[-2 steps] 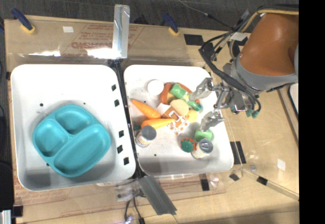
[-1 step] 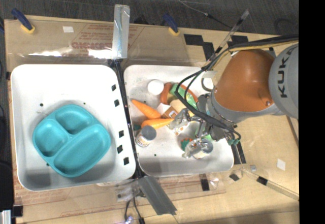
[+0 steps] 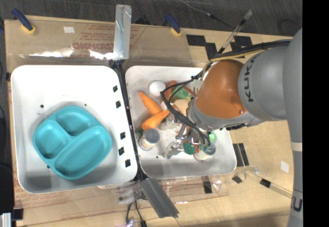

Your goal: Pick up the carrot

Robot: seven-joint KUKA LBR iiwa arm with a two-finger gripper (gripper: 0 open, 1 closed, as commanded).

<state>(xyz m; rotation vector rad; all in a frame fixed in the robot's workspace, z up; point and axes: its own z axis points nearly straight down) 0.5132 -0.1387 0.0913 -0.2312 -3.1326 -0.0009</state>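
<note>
Two orange carrot pieces lie in the right bin (image 3: 221,161), toward its left side. One carrot (image 3: 149,102) points up-left, and a second carrot (image 3: 154,119) lies just below it, angled toward the arm. My gripper (image 3: 181,143) hangs low over the bin's middle front, right of the carrots and just below the tip of the lower one. The grey arm and its orange band (image 3: 221,94) cover the right half of this bin. No carrot shows at the gripper.
A white egg-shaped object (image 3: 157,87) sits at the back of the right bin. A small round can (image 3: 149,140) stands at its front left, and green-and-white items (image 3: 203,147) lie beside the gripper. The left bin (image 3: 31,82) holds a teal divided plate (image 3: 72,141).
</note>
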